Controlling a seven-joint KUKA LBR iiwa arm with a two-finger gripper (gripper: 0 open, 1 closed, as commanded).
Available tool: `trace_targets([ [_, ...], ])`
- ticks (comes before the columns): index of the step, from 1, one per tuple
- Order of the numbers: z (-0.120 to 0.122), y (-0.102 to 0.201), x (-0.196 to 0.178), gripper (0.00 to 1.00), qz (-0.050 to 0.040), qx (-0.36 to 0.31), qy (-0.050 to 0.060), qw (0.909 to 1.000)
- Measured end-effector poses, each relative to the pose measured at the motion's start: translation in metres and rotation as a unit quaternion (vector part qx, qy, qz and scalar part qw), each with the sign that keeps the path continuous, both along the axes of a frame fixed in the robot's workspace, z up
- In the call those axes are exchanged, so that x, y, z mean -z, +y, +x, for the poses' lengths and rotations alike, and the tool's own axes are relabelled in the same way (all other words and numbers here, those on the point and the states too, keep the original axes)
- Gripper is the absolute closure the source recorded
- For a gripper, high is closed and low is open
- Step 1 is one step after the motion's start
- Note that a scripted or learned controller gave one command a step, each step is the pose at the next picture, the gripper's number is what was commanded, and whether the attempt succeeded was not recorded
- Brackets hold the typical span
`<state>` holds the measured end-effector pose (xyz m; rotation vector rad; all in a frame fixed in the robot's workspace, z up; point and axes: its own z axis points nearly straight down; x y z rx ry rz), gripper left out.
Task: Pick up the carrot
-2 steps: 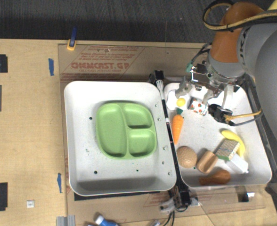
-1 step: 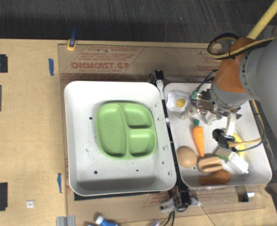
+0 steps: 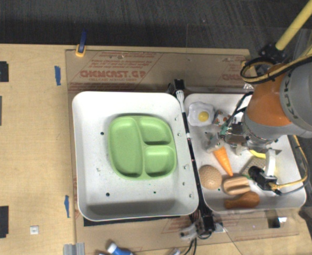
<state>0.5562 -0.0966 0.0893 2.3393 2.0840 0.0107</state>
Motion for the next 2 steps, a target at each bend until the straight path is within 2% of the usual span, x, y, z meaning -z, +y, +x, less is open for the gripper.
trace_targets([
  [1,0.002,-0.004,-0.012,1.0,-0.0045,0.002,-0.004,1.0],
  [2,0.011,0.076,-0.098,1.0,0.0015,-0.066,0.002,0.9978],
])
